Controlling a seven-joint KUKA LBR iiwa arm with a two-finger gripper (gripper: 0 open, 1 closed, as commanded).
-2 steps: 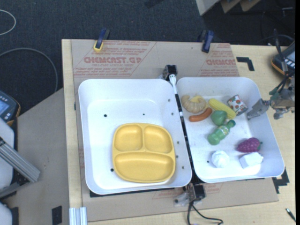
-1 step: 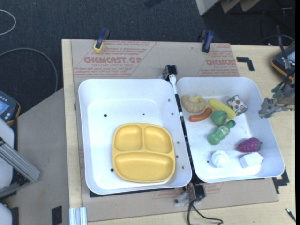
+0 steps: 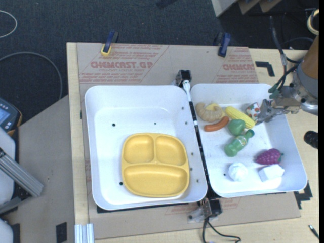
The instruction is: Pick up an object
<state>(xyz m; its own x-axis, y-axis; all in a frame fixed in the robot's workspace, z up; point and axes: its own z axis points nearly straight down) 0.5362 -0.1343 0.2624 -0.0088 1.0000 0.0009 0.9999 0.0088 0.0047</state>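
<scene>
I hang my gripper [image 3: 257, 113] low over the right bin [image 3: 298, 158], at three o'clock of the yellow corn cob [image 3: 239, 116] lying slantwise among the toy foods toward the bin's far side, presumably to take it, though whether my jaws stand open I cannot tell.

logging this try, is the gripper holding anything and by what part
Cannot be told: the gripper sits over the right bin beside the yellow corn.

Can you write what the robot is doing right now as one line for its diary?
gripper: low over right bin, beside the corn | held: nothing seen | yellow tray: in left bin | pick: not yet done
</scene>
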